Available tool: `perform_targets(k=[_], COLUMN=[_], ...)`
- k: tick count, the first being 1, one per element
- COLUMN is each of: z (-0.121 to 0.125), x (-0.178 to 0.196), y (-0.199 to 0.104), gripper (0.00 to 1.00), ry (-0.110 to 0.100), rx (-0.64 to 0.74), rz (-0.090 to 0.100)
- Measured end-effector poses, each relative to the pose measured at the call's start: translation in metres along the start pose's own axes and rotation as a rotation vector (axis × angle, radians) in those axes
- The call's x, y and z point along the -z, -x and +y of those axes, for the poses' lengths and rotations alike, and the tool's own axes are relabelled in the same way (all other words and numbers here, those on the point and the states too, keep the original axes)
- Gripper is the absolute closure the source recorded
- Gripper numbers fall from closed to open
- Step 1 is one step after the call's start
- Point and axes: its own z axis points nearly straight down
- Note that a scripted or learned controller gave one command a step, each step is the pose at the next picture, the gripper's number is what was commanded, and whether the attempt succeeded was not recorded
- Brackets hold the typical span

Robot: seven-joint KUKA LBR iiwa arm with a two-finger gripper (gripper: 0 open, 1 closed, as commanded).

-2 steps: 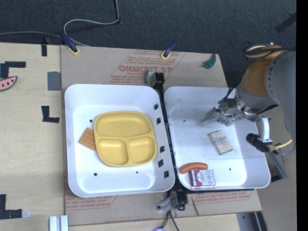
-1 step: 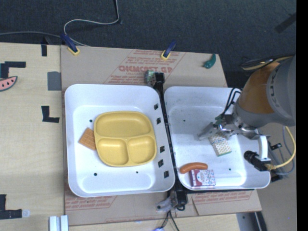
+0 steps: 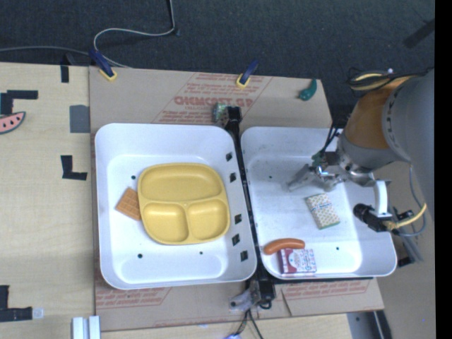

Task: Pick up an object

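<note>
- Objects to pick lie loose in the right bin (image 3: 367, 263): a small packet (image 3: 322, 210) near its centre, a sausage (image 3: 284, 246) and a red box (image 3: 296, 261) toward 7 o'clock.
- I see the gripper (image 3: 300, 181) low over the bin floor at 10 o'clock from the packet, jaws spread apart, nothing between them.
- My read: nothing grasped yet; closing and lifting remain.
- Left bin (image 3: 113, 189) holds a yellow tray (image 3: 185, 202).

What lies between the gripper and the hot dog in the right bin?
In the camera view, a small patterned packet lies between the gripper and the hot dog; around it the white floor of the right bin is bare.
</note>
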Motion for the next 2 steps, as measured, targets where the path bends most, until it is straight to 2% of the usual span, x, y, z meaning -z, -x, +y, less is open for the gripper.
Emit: perform_targets(k=[1,2], z=[0.0005,0.0005], x=[0.0106,0.0106], y=[0.0006,0.0006], gripper=[1.00,0.00], ry=[0.002,0.002], rx=[0.000,0.000], rz=[-0.002,-0.002])
